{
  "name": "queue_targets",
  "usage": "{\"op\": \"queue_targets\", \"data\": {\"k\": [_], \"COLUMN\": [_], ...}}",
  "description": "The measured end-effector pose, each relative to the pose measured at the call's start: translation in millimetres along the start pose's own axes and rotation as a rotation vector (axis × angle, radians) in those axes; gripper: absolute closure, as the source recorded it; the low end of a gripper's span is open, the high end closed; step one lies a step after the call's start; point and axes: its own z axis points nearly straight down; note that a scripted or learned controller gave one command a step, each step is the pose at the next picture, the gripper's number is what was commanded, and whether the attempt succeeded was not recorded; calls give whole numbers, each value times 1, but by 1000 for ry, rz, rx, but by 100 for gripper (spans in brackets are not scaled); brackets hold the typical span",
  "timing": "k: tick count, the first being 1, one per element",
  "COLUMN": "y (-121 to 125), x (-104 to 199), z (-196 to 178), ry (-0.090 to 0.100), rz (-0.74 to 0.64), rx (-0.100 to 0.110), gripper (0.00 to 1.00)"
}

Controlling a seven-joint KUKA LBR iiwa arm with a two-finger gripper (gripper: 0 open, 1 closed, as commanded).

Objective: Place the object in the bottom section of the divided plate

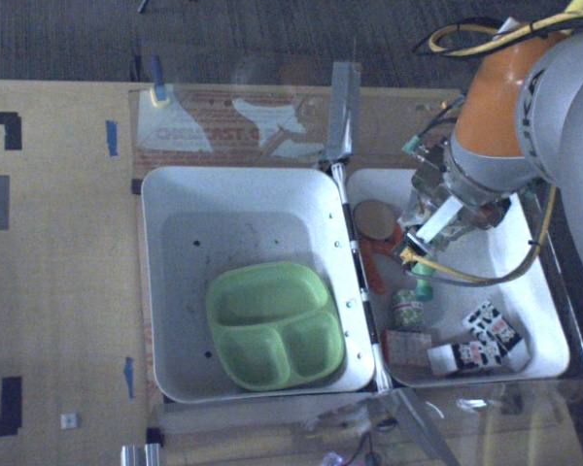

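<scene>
Pale-green three-section plate [272, 326] lies in left bin [180, 250].

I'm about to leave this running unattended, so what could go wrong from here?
Crowding: under the arm, the red piece, small green piece and can lie close together in the right bin, so a grab may catch or knock a neighbour.
Placement: the green plate has two small lower sections split by a ridge, so a drop could land in the wrong one.
</scene>
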Motion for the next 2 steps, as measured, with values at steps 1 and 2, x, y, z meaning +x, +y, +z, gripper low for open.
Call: {"op": "queue_targets", "data": {"k": [1,2], "y": [-74,-150], "x": [8,60], "z": [41,63], "ry": [0,1], "rz": [119,13], "rx": [2,0], "gripper": [100,100]}}
